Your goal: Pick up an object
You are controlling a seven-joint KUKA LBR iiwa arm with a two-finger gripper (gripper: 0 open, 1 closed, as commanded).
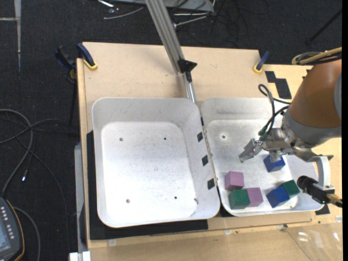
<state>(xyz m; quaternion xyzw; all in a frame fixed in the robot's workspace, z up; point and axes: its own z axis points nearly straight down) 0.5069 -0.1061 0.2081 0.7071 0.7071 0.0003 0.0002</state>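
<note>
My gripper [260, 155] hangs over the middle of the right bin [234, 113], and it is open, with its fingers spread wide. One grey finger [246, 153] points left and down over bare bin floor. The other finger sits at the top of a blue block [275, 163]; I cannot tell whether it touches the block. Nothing lies between the fingers. Nearer the front of the bin are a purple block [234, 179], a green block [238, 199], a magenta block [254, 196], a second blue block [278, 196] and a second green block [291, 187].
The left bin [109, 118] stands beside the right one, sharing a raised divider [204, 145]. A slanted metal pole [168, 31] crosses above the bench's far side. The arm's orange band [321, 91] hangs over the right bin's right edge.
</note>
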